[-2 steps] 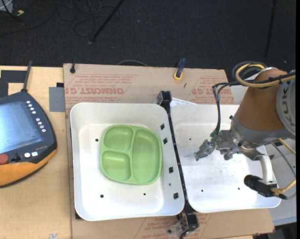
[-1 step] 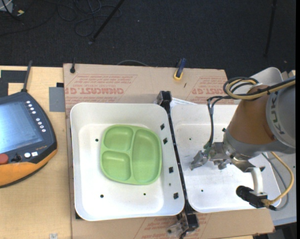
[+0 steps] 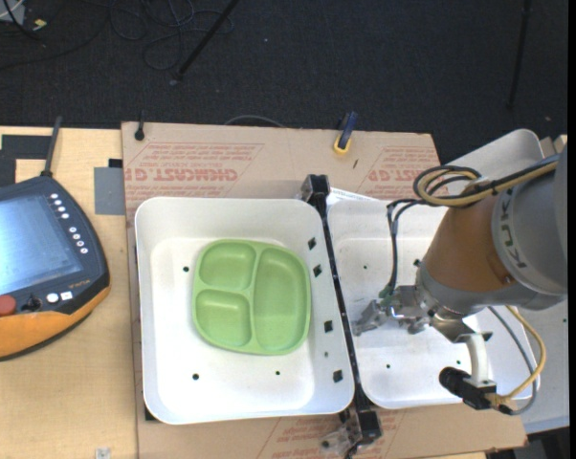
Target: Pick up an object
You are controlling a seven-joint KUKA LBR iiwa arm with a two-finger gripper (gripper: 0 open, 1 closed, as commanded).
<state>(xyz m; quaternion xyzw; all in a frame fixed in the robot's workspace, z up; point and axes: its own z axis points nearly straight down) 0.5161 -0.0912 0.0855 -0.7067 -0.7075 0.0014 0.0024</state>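
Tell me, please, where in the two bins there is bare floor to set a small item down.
In the left bin, bare strips border the green divided plate; widest is between the plate and the near wall. In the right bin, the near floor below the gripper is bare. The arm crowds that bin's middle and right.

Grey arm (image 3: 518, 247) reaching in from the right, orange band above the wrist, bent downward, gripper (image 3: 374, 316) low, pointing left

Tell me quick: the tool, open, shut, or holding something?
Tool: cannot be told; it sits low over the right bin, nothing seen in its grip. The green plate lies in the left bin.
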